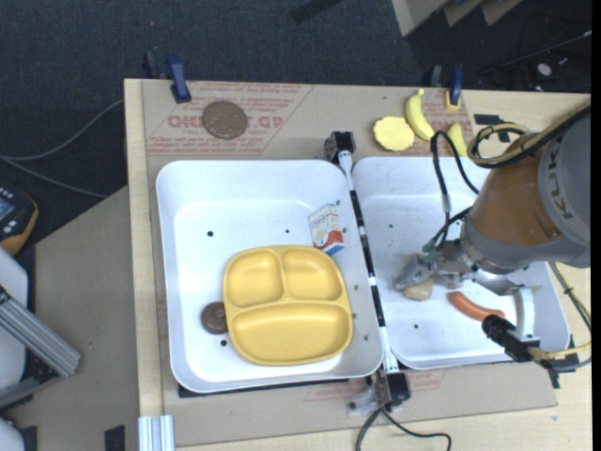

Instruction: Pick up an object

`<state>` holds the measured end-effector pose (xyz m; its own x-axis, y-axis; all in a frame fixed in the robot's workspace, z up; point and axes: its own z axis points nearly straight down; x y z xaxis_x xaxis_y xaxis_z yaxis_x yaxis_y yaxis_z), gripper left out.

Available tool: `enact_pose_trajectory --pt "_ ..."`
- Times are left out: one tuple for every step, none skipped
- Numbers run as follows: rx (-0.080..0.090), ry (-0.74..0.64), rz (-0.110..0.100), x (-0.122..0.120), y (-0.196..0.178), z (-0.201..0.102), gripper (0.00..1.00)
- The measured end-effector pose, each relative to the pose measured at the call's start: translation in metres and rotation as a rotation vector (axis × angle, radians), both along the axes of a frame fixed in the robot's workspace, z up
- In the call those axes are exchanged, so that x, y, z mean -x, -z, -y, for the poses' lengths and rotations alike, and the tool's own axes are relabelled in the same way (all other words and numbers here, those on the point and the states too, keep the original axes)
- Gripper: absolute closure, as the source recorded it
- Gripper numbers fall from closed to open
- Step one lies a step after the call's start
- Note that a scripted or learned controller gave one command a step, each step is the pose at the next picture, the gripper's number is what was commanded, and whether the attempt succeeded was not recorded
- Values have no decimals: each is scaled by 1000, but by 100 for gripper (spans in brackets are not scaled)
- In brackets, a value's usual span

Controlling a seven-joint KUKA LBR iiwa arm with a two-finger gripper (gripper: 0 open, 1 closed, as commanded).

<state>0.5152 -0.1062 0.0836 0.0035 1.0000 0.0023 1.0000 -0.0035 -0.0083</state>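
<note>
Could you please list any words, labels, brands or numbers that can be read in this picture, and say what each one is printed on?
"KU": large letters on the grey arm at the right edge, cut off by the frame.
Red print on the cardboard sheet behind the bins: large letters, partly covered by a brown disc, too blurred to read.
Small carton in the left bin: a red and blue label, too small to read.

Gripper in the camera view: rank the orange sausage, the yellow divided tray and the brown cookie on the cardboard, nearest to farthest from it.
From the gripper:
1. Orange sausage, right bin, beside it.
2. Yellow divided tray, left bin.
3. Brown cookie, on the cardboard, far corner.
</note>
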Motion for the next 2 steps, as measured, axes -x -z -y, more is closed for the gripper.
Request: enact_pose_trajectory --pt "2 -2 9 -4 -11 -1 100" --pt "-1 -17 26 -33 -147 -98 100"
